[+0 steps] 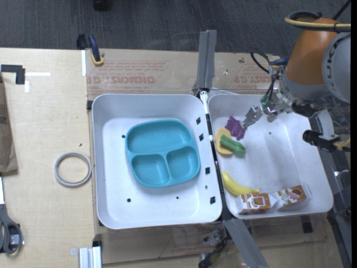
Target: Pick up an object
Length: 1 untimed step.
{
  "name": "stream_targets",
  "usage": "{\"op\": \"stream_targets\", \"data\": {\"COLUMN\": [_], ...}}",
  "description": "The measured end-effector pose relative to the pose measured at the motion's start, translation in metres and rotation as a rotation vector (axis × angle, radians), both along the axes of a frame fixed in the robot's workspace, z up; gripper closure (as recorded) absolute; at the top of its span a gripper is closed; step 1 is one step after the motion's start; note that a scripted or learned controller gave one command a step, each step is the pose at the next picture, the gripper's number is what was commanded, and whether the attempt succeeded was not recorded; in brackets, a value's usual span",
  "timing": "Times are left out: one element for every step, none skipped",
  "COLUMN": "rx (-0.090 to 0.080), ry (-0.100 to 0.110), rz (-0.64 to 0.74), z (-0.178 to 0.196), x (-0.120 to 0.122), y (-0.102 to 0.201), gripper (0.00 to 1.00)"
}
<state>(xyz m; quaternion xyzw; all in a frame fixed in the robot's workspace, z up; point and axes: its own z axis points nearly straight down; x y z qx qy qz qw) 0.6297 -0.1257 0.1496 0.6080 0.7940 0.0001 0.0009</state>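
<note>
Arm (326, 60) cut off at right edge; scissors (8, 233) cropped at left edge.

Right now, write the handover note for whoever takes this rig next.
Pincer: hovering over the back of the right bin, close to the purple toy; nothing seen between its fingers, and whether they are open or shut is unclear.
Right bin contents: purple toy, green piece lying on a yellow piece, banana, brown and white carton at the front.
Left bin: blue divided tray.
Done: no object picked up yet.
Left: grasp one object and lift it; the purple toy looks nearest.
</note>
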Motion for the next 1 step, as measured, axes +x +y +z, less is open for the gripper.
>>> {"op": "stream_targets", "data": {"rx": [-0.001], "ry": [-0.001], "rz": [0.267], "z": [0.0429], "x": [0.0299], "y": [0.0423], "gripper": [0.00]}}
